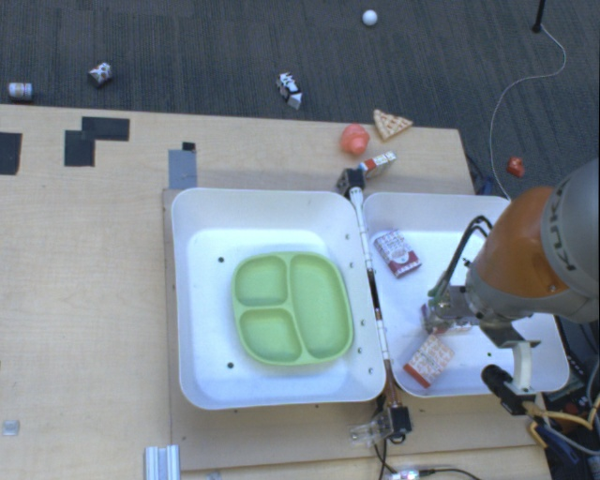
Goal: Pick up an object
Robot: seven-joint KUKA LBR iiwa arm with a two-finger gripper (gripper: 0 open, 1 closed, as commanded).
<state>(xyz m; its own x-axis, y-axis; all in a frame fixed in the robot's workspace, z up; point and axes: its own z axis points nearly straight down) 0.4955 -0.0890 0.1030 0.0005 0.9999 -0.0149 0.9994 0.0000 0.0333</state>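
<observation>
Red-white packet (pixel 430 360) in right bin (pixel 553 375), gripper (pixel 442 317) just above it; jaw state unclear. Approach step; next: descend, close.

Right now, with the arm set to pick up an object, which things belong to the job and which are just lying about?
Job: gripper; red-and-white packet; small carton; right bin.

Lying about: green divided tray; red ball; pizza-slice toy; white ball.
</observation>
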